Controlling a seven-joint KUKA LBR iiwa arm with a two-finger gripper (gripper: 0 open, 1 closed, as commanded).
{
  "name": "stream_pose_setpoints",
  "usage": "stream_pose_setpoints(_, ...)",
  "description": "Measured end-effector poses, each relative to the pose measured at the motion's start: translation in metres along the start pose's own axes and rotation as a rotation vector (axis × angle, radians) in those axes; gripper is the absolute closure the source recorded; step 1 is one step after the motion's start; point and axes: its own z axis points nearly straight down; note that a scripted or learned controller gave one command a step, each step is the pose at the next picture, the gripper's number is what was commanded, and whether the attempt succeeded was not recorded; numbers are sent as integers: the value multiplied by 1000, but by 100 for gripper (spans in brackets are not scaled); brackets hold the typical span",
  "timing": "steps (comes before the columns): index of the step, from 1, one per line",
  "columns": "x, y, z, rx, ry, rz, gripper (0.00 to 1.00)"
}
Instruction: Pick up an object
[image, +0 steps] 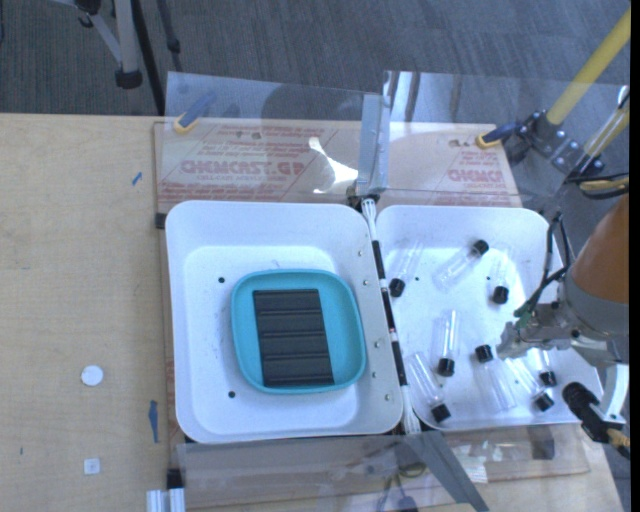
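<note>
Several clear plastic vials with black caps lie scattered in the right white bin (420, 225). One vial (455, 266) lies near the back, another vial (447, 338) near the middle, and a third vial (428, 392) at the front left. My gripper (520, 338) hangs low over the right side of this bin, under the arm's orange band (610, 262). It is just right of a loose black-capped vial end (484, 352). Nothing can be seen held in it.
The left white bin (190, 300) holds a teal tray (298, 328) with a dark ribbed insert. A clear divider (374, 150) stands behind the seam between the bins. More vials (506, 388) lie under the arm at the front right. Tan bench stretches left.
</note>
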Motion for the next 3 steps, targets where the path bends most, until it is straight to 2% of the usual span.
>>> stream_pose_setpoints(1,-12,14,7,-5,-4,-74,100)
stream_pose_setpoints(2,-44,10,26,-37,-19,-151,100)
stream_pose_setpoints(3,9,0,-21,-4,-3,-117,100)
